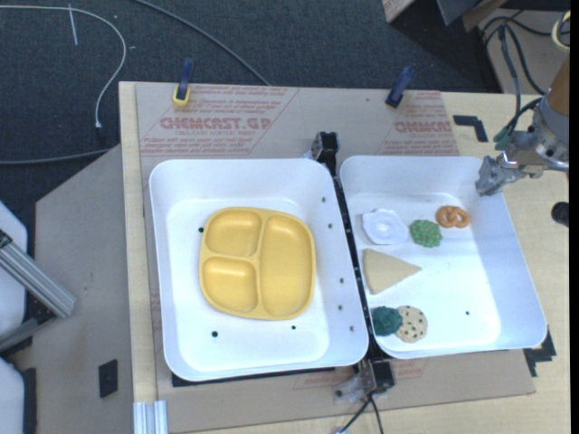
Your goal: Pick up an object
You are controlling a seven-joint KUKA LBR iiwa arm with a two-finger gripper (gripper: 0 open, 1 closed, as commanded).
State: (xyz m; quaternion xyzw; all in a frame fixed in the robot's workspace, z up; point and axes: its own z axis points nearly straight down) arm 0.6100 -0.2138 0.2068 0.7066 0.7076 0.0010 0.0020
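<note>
The right bin (507, 287) holds several small items: a white round piece (384, 226), a green broccoli-like piece (425, 233), an orange pretzel (452, 216), a tan cheese-like wedge (387, 270), a dark teal piece (386, 319) and a speckled cookie (412, 324). My gripper (493, 176) hangs over the bin's far right rim, above and to the right of the pretzel, with nothing seen in it.
The left bin (172, 242) holds a yellow divided plate (259, 262). Blue clamps (185, 84) (399, 87) hold the board's far edge. Cables lie on the dark floor at the upper left, and boxes and wires stand at the upper right.
</note>
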